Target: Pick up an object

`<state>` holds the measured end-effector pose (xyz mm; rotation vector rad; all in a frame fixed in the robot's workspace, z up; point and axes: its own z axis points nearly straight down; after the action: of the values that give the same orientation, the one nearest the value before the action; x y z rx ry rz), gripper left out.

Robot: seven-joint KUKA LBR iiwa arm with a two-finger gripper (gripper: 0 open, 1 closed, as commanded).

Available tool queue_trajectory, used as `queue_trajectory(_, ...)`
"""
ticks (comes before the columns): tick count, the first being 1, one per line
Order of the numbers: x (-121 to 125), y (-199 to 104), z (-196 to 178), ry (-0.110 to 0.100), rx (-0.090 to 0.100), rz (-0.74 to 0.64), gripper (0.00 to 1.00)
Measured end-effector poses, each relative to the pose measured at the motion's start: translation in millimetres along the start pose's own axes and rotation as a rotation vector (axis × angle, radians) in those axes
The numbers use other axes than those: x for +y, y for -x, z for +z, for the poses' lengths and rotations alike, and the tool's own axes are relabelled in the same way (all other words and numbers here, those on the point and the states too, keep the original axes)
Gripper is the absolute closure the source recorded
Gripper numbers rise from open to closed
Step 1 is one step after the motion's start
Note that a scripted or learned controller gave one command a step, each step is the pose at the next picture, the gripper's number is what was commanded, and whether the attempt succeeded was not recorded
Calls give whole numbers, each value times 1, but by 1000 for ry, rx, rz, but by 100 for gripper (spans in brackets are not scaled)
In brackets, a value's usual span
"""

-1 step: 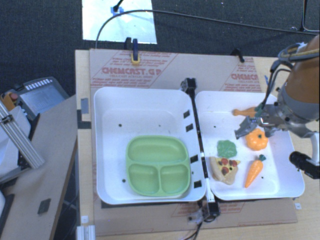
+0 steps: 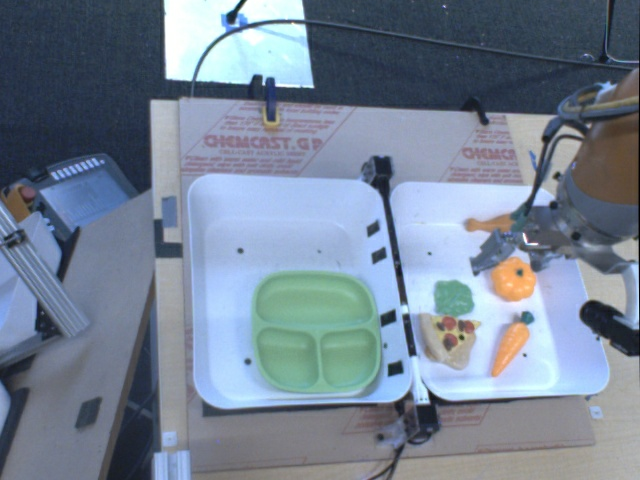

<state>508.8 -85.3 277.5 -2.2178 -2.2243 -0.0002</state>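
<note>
The arm [image 2: 600, 158] is extended in from the right, with the gripper [image 2: 497, 255] lowered and angled leftward.

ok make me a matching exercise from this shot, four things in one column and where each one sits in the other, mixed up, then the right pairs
Things:
1. green divided plate
2. toy carrot
3. pizza slice
4. small orange pumpkin

Places:
A. right bin, beside the gripper
B. left bin, near its front edge
C. right bin, just below the green broccoli piece
D. right bin, front right, lying at a slant

Pairs: 1-B, 2-D, 3-C, 4-A
</note>
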Motion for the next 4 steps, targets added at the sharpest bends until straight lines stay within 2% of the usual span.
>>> queue_trajectory(1, 2, 0, 40, 1, 0, 2, 0)
queue_trajectory(3, 4, 0, 163, -1, 1, 2, 0)
queue_trajectory(4, 5, 1, 151, 3, -1, 1, 100)
